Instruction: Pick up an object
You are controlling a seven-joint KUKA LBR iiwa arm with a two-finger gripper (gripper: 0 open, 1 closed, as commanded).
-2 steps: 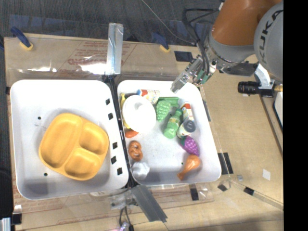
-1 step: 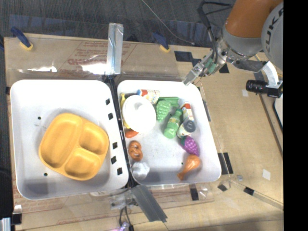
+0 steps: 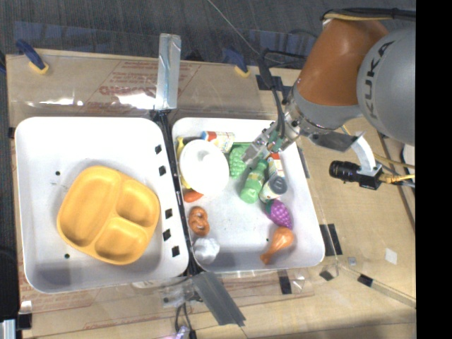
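The arm (image 3: 353, 69) carries the word KUKA in dark letters on its grey shell, beside the orange band — this is the only writing that can be read clearly. On the brown sheet (image 3: 134, 83) behind the bins there is faint red print, but it is too blurred to read.

The right bin (image 3: 236, 242) is the landmark here. The gripper (image 3: 260, 152) hangs over its back half, just above a green bottle-like object (image 3: 251, 188) that lies near the bin's middle. Whether the gripper is parted or closed cannot be told from this view, and no object is seen between its tips.

Inside the right bin, a white round lid or dish (image 3: 203, 167) lies at its left side, close to the dividing wall. A small packet with coloured print (image 3: 220, 140) sits at the back edge; its label is not readable. A purple grape bunch (image 3: 280, 213) lies toward the bin's right side, and an orange-brown drumstick-like toy (image 3: 279, 244) is near the front right corner. A brown pretzel-like piece (image 3: 198, 221) and a pale, shiny object (image 3: 205, 248) lie along the left wall, toward the front.

To the left of the right bin stands the left bin (image 3: 35, 168) — a yellow divided plate (image 3: 107, 214) lies in it.
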